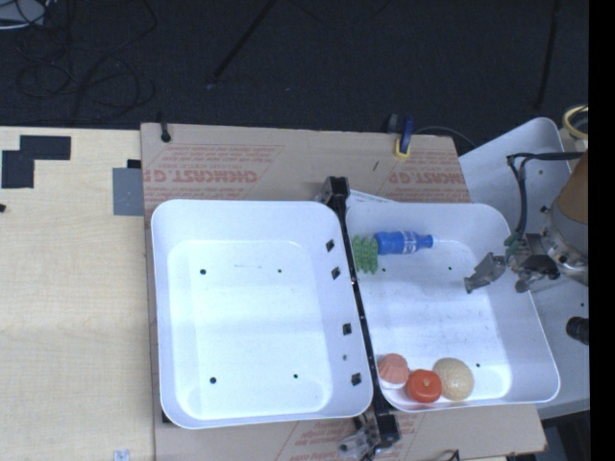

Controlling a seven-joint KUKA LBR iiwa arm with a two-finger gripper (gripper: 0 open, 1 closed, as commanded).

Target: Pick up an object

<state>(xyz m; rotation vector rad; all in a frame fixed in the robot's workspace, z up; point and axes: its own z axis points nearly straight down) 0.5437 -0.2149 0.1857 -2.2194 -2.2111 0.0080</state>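
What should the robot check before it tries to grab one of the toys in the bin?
1. Things to grab in the right bin: ok, a blue bottle, green toy, pink piece, red ball and tan ball.
2. Tool over that bin: ok, near its right side.
3. Tool above a toy: not ok, bare floor below.
4. Tool carrying nothing: ok.
5. Bottom three apart: not ok, clustered.

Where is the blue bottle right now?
The blue bottle lies on its side near the far edge of the right bin, just right of a green object by the divider between the bins.
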